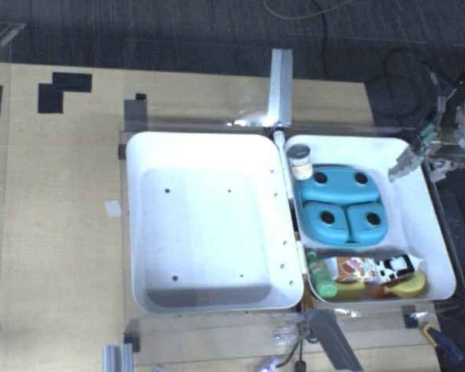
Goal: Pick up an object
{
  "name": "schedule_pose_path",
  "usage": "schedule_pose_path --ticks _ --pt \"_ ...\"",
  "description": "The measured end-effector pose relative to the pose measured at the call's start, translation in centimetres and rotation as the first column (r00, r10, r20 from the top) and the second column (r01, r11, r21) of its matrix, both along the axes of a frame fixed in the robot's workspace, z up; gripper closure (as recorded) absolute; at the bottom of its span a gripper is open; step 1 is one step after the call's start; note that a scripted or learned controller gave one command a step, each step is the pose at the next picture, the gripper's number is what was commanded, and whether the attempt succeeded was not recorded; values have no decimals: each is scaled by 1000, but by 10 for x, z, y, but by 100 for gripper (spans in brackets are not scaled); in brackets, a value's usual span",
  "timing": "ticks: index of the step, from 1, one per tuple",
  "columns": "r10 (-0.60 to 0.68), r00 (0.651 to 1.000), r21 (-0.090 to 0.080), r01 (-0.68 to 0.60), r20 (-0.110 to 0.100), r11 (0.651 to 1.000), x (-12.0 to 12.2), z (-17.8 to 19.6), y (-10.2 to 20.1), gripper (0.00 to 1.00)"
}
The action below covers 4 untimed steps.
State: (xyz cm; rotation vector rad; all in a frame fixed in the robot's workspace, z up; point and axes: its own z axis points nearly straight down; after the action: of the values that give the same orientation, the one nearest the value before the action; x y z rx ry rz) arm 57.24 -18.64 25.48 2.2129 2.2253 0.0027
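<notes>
The right bin holds a turquoise moulded plastic piece with several round dimples, lying flat in the bin's middle. A small jar with a pale lid stands at the bin's back left corner, touching the turquoise piece. Along the front wall lies a colourful printed packet, with a green item to its left and a yellow item to its right. My gripper hovers over the bin's back right corner, to the right of the turquoise piece, with nothing seen in it.
The left bin is a shallow white tray beside the right one, with a raised rim between them. A metal post stands behind the bins. Cables hang at the back right near the arm.
</notes>
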Motion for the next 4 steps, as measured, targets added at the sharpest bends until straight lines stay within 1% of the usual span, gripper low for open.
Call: schedule_pose_path --ticks 1,2,3,4 --pt "38 999 0 -38 0 999 5 -91 16 0" --pt "15 1000 -3 -15 17 1000 -3 -144 30 0" --pt "-333 942 6 333 31 943 -13 -147 37 0" --pt "-331 942 6 332 60 943 -6 -128 35 100"
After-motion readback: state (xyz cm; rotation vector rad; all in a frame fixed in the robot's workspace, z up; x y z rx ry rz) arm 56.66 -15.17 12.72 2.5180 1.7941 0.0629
